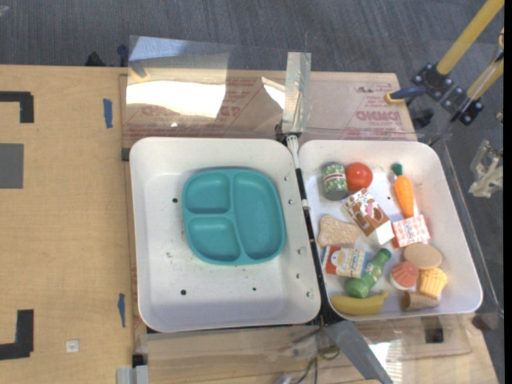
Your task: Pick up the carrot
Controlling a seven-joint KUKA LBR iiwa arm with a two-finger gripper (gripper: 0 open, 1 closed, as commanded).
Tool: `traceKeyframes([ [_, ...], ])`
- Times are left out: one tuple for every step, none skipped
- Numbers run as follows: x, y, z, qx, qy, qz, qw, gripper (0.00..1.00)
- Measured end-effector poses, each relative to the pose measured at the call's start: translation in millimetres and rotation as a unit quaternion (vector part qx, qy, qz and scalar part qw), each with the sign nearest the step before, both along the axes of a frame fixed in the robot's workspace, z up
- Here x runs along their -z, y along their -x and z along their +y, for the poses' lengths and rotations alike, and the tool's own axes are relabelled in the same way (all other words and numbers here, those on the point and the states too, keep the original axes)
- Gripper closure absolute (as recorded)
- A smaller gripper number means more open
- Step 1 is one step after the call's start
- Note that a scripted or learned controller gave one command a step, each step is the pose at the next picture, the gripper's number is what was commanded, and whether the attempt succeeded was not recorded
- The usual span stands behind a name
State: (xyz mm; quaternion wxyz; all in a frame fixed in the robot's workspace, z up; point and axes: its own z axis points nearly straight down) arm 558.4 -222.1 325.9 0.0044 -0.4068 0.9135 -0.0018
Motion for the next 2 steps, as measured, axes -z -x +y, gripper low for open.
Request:
traceKeyframes([
  [-12.7,-2.2,0.5,0.002,0.0005,-0.006,1.0000,1.00],
  [61.9,26.0,-0.2,-0.059,-0.0011,0.005,0.9983,1.00],
])
